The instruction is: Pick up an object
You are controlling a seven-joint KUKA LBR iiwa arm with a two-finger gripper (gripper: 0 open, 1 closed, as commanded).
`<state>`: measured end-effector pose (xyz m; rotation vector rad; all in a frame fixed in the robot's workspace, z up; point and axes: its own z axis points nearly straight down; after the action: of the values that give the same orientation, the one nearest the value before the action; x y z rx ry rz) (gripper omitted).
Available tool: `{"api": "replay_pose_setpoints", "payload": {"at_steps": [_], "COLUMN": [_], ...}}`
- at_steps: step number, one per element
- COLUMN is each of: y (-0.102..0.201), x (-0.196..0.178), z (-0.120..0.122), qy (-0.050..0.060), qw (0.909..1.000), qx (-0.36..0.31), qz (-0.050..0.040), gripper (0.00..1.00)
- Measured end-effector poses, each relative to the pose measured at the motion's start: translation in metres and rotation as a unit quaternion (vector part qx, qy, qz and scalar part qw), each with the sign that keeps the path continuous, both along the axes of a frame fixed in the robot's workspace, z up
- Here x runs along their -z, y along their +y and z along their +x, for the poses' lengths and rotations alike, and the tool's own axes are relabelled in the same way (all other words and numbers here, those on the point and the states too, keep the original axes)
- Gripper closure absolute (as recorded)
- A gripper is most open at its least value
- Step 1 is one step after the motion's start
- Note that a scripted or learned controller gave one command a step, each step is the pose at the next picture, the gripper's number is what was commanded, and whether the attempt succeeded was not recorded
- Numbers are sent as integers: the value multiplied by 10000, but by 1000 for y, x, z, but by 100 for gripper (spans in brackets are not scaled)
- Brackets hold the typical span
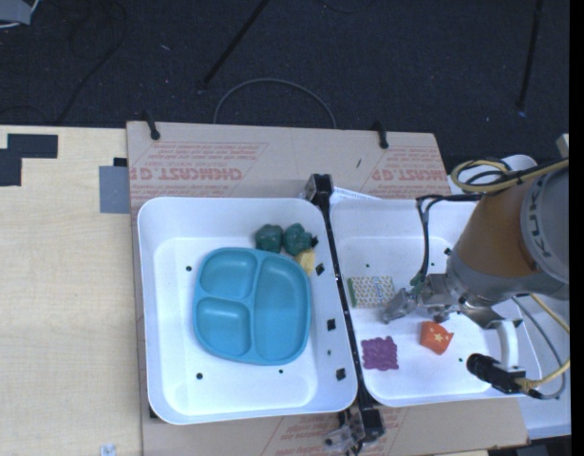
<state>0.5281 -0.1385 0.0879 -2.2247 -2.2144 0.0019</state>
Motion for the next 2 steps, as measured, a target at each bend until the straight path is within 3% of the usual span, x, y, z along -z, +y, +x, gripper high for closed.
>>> {"api": "replay_pose_setpoints", "payload": {"at_steps": [1, 2], "y": [-1, -6], "x": [-10, -61], "z": [0, -10], "qy": [4, -14], "qw": [10000, 10000], "qx": [29, 12], "qz": [2, -5], "gripper": [100, 100]}}
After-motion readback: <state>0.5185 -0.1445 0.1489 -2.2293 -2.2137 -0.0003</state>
